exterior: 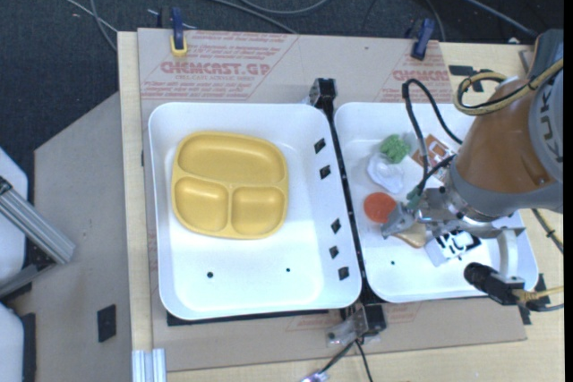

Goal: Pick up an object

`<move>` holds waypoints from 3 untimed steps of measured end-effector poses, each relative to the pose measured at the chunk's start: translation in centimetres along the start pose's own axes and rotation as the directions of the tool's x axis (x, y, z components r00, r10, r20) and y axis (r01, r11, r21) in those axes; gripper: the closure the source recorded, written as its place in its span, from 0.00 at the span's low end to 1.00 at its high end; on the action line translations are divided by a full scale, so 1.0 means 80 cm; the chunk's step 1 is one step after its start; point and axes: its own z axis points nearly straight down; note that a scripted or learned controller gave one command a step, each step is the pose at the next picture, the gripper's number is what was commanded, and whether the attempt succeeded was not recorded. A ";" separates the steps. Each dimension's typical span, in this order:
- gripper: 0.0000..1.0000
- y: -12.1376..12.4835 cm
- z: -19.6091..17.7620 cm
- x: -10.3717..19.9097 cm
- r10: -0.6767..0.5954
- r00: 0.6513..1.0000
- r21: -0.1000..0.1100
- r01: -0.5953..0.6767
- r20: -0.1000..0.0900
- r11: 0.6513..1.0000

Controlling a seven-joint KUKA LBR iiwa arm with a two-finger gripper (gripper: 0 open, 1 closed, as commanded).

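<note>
Just left of the tool [405, 224] (right bin [385, 282]) lies a red object [380, 207].

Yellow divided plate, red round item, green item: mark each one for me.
yellow divided plate [231, 184], camera view, on its central ridge, left bin.
red round item [380, 207], camera view, on its top face, right bin.
green item [392, 148], camera view, on its leafy middle, right bin.
</note>
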 end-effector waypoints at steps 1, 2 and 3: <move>0.00 0.002 0.053 0.000 0.000 1.000 -0.010 0.000 0.003 1.000; 1.00 0.004 0.036 -0.002 0.003 1.000 -0.018 -0.003 0.007 1.000; 1.00 -0.006 -0.022 -0.001 0.000 1.000 -0.011 0.000 0.003 1.000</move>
